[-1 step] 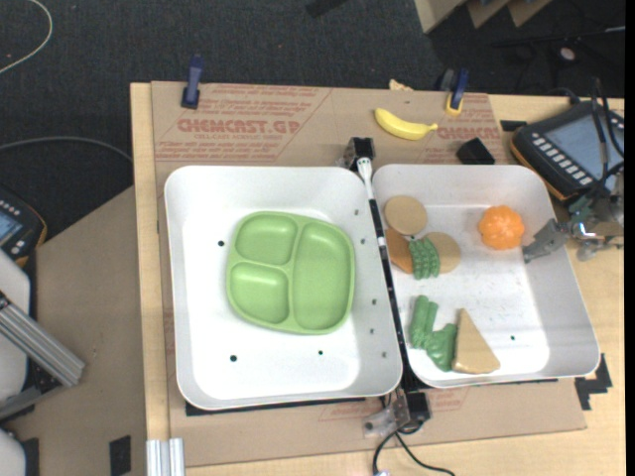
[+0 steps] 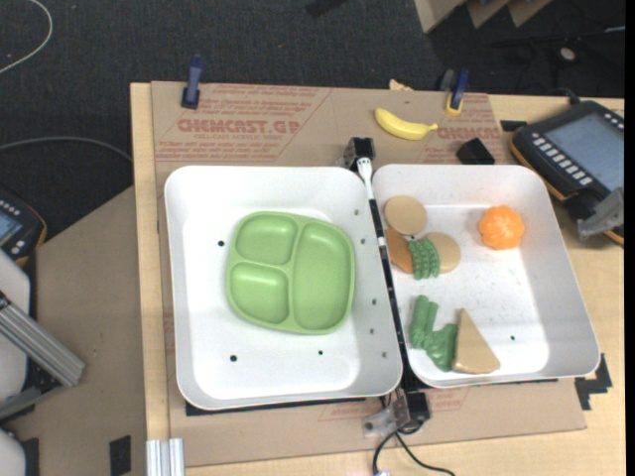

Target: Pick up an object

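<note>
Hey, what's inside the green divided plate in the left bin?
Nothing shows in the green divided plate: all three compartments look bare. It sits in the left bin; the bin floor under it is covered.

A brown cardboard sheet (image 2: 248, 127) with red print covers the bench under both bins. Two blue clamps (image 2: 192, 82) pin its upper edge. A handheld control pad (image 2: 575, 152) lies at the right edge, and a white cable (image 2: 30, 13) loops at upper left.
</note>
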You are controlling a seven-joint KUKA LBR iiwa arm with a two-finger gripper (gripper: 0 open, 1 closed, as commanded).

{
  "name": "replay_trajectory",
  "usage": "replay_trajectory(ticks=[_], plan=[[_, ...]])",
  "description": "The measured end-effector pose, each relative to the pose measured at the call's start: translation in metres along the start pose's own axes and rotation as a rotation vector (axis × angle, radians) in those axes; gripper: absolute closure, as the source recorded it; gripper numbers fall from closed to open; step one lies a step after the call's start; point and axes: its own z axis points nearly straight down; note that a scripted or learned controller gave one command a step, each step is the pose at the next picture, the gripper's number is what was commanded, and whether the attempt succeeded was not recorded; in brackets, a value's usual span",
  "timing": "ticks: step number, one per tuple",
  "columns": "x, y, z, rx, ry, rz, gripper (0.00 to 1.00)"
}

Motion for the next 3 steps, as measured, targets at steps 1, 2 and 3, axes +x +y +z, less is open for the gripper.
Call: replay_trajectory(ticks=[1,2,3], plan=[[0.033,0.003,-0.182,-0.004,0.000,-0.002,0.00],[0.154,0.003,-0.129,0.023,0.009,-0.012,0.00],[0.147,0.003,-0.142,0.013,0.005,0.001,1.00]])
